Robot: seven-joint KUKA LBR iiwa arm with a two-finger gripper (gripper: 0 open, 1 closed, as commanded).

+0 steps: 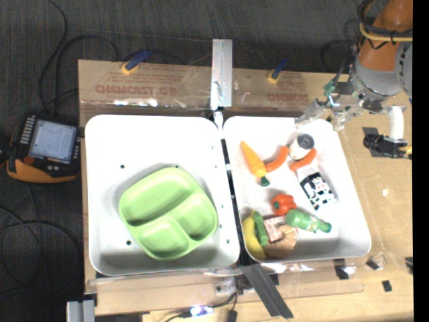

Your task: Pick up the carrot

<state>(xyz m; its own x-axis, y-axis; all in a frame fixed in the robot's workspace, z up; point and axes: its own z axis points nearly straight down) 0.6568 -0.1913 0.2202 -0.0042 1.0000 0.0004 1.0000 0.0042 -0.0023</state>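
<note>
The carrot (253, 160), orange with a green stem end, lies in the right bin (348, 180) near its left wall, pointing up-left with the stem toward the front. My gripper (324, 115) hangs over the bin's far right corner, well up and right of the carrot. Its fingers stand spread and open, with nothing between them. The grey arm with its orange band (392, 19) comes in from the upper right.
Beside the carrot lie a curved orange piece (277, 157) and a white bottle (302, 149). Nearer the front are a black-and-white box (316, 188), a red pepper (283, 202), a green bottle (308, 221), a banana (251, 237) and a brown packet (279, 232). A green divided plate (167, 212) sits in the left bin (107, 146).
</note>
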